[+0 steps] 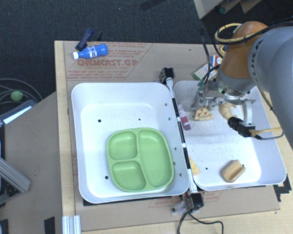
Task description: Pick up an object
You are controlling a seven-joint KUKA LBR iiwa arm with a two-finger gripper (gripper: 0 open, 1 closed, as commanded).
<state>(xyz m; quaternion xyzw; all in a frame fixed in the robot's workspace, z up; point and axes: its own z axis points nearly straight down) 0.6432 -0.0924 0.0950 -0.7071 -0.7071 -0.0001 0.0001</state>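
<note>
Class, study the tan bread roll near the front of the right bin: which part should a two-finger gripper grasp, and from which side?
Grip the bread roll across its short width at mid-length, descending from above. It lies flat and alone on the right bin floor, both long sides apparently free.

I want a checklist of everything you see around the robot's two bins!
Surface: wooden board bearing a left bin and a right bin.
Job's things: green plate with three compartments in the left bin; bread roll, small pale food piece and pink stick in the right bin.
Clutter: blue bottle on the board behind the left bin.
Grippers: gripper low over the pale food piece.
Cables: black cable at the front edge; coiled cables on the floor, left.
Surroundings: dark carpet.
</note>
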